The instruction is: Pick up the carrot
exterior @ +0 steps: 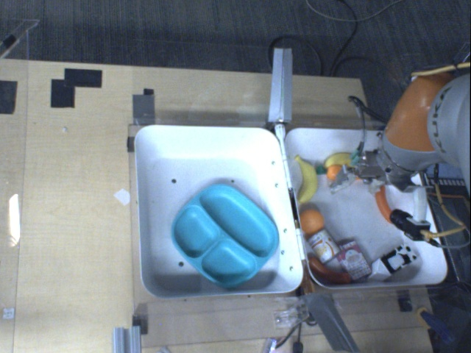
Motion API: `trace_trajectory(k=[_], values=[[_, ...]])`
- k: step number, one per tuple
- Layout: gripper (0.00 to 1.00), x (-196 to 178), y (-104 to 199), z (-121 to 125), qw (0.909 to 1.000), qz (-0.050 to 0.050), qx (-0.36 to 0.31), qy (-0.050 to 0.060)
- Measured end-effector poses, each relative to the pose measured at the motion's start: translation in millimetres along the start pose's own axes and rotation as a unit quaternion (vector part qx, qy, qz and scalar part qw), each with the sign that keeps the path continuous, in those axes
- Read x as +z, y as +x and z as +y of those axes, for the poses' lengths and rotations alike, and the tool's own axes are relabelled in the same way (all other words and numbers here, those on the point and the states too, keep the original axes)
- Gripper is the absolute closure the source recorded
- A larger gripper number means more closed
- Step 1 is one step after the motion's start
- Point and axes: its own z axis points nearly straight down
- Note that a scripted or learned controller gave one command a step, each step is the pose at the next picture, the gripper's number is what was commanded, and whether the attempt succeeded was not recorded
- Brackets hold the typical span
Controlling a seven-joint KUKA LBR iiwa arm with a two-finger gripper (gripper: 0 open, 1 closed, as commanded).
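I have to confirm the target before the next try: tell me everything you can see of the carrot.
The carrot is a smooth orange piece, plastic-looking, lying in the right bin near its right wall. It lies roughly lengthwise along that wall, its upper end hidden under the arm. The gripper hangs to its upper left, over the bin's middle, apart from it. Nothing else visibly touches the carrot.
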Motion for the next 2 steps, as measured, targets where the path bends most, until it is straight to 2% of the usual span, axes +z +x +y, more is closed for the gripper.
trace_trajectory(k=[1,2], values=[[0.00,8.0,2.5,54.3,1.0000,0.000,-0.007,0.002],[1.00,-0.2,5.3,54.4,0.9999,0.002,-0.011,0.006]])
